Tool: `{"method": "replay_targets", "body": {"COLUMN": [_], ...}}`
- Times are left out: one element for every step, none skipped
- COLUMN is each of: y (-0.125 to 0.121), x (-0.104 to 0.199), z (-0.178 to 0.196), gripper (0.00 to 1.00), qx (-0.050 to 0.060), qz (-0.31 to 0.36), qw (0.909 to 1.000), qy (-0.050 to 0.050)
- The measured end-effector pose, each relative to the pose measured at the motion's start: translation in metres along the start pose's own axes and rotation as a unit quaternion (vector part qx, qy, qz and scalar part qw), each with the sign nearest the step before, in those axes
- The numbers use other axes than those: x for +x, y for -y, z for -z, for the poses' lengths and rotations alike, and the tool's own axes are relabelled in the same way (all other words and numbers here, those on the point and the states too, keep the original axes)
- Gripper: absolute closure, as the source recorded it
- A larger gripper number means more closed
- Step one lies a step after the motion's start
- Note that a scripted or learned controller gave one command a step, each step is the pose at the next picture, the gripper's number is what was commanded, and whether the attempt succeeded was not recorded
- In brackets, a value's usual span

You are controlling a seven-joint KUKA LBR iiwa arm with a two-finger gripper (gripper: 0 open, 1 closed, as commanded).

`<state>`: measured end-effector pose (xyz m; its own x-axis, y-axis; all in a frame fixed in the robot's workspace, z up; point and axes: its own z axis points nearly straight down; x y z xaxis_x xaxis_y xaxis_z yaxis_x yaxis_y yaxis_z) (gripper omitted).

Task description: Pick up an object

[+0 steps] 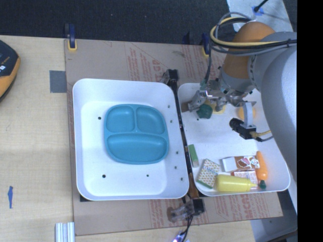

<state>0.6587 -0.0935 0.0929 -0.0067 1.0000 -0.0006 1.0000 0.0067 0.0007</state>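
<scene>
Tool (204, 106) low at the right bin's (222, 193) far left corner, its tips closed around a dark green object (204, 112); blue divided plate (136, 133) lying in the left bin (86, 135) on the tabletop (35, 150)

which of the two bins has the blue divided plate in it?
The left bin; the blue divided plate lies at its middle. The right bin holds small items.

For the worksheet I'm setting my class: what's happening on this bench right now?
A grey robot arm with an orange band reaches into the right bin, its gripper low over a small dark green object near the far edge. A yellow bottle, carrot and small packets lie at the near end. The left bin holds a blue divided plate.
</scene>
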Motion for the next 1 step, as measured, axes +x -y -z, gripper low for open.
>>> {"method": "replay_targets", "body": {"y": [0.0020], "x": [-0.0011], "z": [0.0104], "gripper": [1.00], "qx": [0.003], "qz": [0.001], "qw": [1.0000], "qy": [0.000]}}
